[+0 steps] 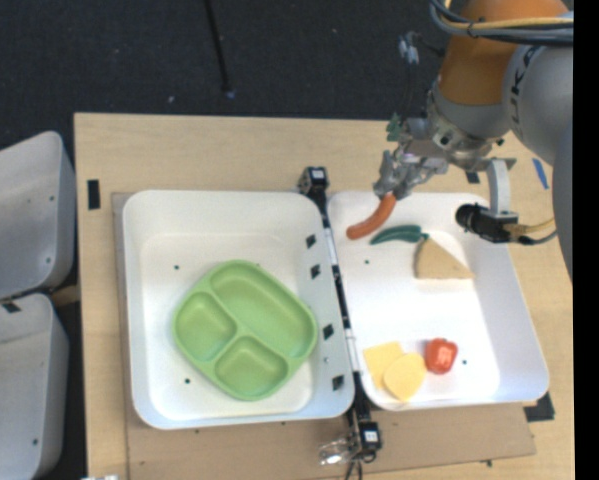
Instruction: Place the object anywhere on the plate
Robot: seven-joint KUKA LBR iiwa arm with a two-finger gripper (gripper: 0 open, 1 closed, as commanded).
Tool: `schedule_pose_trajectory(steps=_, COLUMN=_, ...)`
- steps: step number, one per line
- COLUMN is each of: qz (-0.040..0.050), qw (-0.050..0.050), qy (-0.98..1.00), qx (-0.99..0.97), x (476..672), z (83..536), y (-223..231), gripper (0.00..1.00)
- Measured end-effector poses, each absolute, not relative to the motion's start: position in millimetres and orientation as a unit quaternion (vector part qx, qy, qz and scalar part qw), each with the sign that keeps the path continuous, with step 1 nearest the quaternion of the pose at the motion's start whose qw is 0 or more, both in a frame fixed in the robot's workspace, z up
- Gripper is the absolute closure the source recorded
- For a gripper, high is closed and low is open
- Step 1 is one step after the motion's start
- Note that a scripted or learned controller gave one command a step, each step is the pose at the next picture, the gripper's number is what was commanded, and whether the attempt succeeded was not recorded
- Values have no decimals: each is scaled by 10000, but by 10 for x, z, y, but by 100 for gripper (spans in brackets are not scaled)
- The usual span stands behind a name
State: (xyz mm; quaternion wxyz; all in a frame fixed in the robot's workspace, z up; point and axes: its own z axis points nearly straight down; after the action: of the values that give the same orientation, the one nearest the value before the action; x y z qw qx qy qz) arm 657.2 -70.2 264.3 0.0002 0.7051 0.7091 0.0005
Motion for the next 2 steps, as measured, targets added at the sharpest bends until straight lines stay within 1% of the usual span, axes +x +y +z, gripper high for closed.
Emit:
schedule_pose_trajectory(steps=1, qz=0, qw=0, qy=7090, qx=7052, x=6595, z=2573, y=-210, gripper=100)
schedule_pose_trajectory(steps=2, qz=-8, qw=-7, qy=7089, qx=7053, x=6453, z=2487, y=270, gripper=100)
